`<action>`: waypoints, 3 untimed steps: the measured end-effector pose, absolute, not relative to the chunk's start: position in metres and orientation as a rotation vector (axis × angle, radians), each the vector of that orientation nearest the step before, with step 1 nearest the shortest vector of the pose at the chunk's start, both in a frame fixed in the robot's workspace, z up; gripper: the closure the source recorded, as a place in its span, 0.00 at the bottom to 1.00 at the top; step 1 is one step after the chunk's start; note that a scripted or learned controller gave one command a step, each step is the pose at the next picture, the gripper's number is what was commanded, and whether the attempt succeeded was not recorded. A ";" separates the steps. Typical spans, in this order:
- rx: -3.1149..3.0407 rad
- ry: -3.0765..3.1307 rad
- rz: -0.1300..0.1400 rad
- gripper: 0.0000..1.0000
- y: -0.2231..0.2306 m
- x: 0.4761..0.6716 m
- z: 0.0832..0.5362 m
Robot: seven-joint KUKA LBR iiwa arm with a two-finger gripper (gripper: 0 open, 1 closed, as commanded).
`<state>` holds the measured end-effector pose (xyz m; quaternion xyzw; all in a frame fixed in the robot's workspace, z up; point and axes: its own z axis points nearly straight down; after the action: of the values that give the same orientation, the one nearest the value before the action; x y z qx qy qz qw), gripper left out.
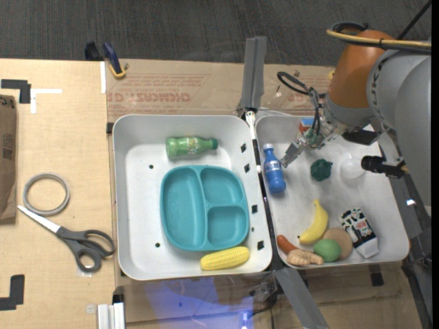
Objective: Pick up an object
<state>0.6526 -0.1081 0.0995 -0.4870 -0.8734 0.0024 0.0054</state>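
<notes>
My gripper hangs over the upper part of the right bin, just right of a blue bottle lying by the bin's left wall. A dark green lump sits a little to the gripper's lower right. Lower in this bin lie a banana, a cow-patterned carton, a green ball and a small orange-red piece. The left bin holds a green bottle, a teal divided plate and a corn cob.
The arm's orange band and grey body cover the right bin's upper right corner. On the bench to the left of the bins lie scissors and a tape roll. A grey divider bar runs up between the bins.
</notes>
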 end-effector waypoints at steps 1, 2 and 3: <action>-1.521 -2.749 0.002 0.00 -0.156 0.557 0.092; -1.614 -2.695 0.001 0.00 -0.115 0.500 0.091; -1.616 -2.694 0.000 1.00 -0.115 0.500 0.100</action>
<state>0.5003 -0.1150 0.1005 -0.5144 -0.8575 0.0001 -0.0001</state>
